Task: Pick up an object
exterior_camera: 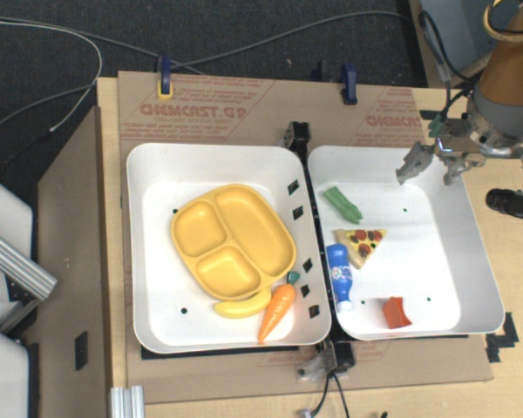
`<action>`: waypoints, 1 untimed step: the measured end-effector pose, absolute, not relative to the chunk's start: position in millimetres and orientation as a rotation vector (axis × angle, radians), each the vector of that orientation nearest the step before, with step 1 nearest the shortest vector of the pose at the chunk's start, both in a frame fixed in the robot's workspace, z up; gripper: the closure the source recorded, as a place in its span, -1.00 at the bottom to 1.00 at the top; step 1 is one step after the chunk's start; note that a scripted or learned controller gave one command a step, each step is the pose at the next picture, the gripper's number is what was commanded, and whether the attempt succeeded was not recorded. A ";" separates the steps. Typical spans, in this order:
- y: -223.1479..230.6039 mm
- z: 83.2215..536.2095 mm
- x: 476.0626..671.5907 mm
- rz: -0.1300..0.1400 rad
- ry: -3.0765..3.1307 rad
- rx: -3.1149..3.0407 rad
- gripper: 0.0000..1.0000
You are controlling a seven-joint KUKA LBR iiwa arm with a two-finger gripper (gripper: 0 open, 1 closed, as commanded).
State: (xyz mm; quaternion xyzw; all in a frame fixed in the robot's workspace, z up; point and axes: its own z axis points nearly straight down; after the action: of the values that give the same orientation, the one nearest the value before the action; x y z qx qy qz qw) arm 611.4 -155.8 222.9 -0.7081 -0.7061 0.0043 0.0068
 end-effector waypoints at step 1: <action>-155.2 231.7 614.1 0.000 -2.221 -2.220 -1.00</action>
State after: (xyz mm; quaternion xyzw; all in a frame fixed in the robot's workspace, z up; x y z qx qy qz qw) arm 614.1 -155.2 231.7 -0.7069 -0.7073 0.0000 0.0007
